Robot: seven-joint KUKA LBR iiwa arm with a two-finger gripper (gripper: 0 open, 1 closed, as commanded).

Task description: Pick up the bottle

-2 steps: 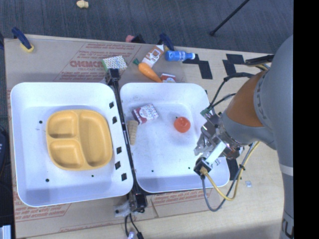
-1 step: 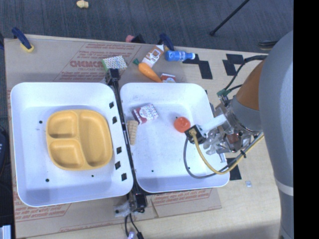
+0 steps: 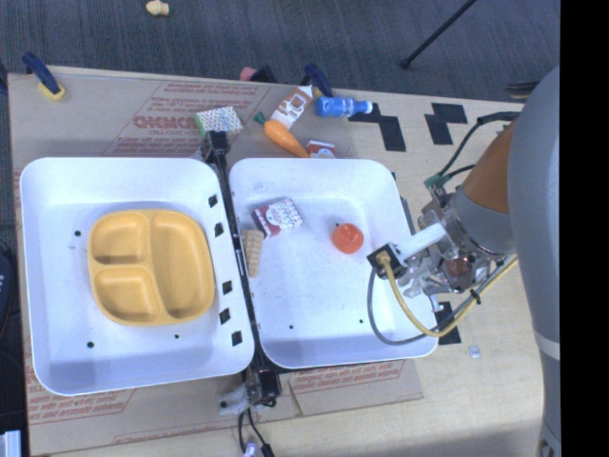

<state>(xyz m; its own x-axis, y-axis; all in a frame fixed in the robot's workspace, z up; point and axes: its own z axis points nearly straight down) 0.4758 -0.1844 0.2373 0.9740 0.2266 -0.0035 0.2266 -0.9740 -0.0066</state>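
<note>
Arm reaching in from the right, its gripper [image 3: 411, 272] hanging over the right bin's [image 3: 314, 346] right rim amid yellow cabling; whether it is spread or pressed together cannot be told. Inside that bin lie a small carton [image 3: 278, 216], a cone [image 3: 253, 251] and an orange ball [image 3: 347, 237]. The bottle [image 3: 289, 109] lies outside, beyond the far rim, beside a carrot [image 3: 284, 138]. A yellow divided tray [image 3: 150, 266] sits in the left bin [image 3: 48, 350].

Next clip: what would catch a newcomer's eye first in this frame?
Probably the yellow divided plate, the largest patch of colour, lying in the left bin. Next, the grey arm with its orange band entering from the right, its gripper over the right bin's right edge, trailed by a looping yellow cable. Behind the bins on the cardboard lie a bottle, a carrot and a blue item.
</note>
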